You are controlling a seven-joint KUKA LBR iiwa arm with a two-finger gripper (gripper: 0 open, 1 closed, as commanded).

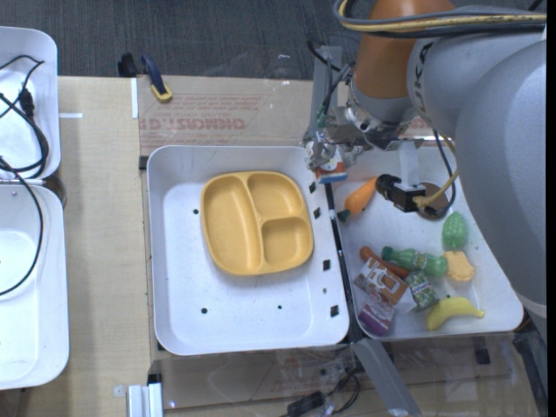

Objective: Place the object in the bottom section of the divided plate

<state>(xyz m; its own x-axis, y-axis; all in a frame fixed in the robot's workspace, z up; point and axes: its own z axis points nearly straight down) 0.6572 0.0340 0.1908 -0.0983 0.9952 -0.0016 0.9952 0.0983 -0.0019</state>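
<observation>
Jaws [327,156] hang at the divided plate's [257,221] upper right, apparently pinching a small red-and-white object [330,175] (hard to tell), so carrying it over the plate's unfilled bottom section remains.

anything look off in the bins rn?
Mostly fine. The yellow divided plate sits flat in the left bin but is rotated askew to the walls. The toys in the right bin are a loose jumble, nothing spilled outside. The gripper hangs over the divider between the bins.

Bright, even overhead light, soft shadows, mild glare, sharp focus.
</observation>
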